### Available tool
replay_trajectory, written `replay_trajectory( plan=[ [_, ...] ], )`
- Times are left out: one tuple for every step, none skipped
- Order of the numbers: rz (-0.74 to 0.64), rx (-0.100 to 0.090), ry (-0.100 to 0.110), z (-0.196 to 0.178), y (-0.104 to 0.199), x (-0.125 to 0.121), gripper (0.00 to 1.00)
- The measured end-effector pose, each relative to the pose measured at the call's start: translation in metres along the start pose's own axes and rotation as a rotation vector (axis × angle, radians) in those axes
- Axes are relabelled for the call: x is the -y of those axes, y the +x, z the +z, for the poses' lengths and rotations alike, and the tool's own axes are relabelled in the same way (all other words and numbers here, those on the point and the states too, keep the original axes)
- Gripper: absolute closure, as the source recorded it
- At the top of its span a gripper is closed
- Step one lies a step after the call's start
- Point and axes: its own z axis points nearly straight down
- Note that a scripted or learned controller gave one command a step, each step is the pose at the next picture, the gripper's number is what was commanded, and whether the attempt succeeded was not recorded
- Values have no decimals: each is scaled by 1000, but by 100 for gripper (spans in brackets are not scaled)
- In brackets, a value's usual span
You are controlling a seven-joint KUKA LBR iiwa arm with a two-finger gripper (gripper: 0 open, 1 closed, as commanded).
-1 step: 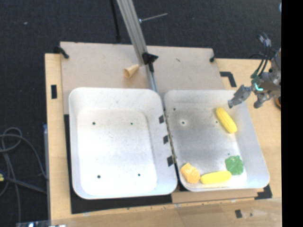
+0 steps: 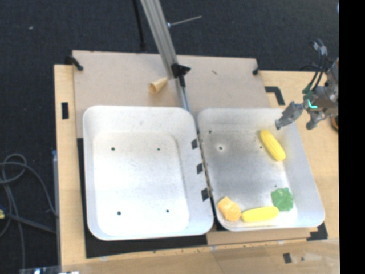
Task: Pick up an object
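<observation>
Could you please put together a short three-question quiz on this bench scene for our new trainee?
1. True or false: the green object lies in the left bin.
2. How many yellow or orange objects lie in the right bin?
3. Which object is nearest the pincer: A the upper yellow piece, B the orange chunk, C the lower yellow piece?

Key: 1 false; 2 three; 3 A.

Grey metal gripper [image 2: 300,117] with 2 fingers [image 2: 287,117], teal light, thin cables above.
</observation>
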Motion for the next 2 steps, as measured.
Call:
replay_trajectory(
  plan=[
    [4, -1, 5, 47, -10, 4, 0],
    [5, -1, 7, 111, -12, 6, 0]
  ],
)
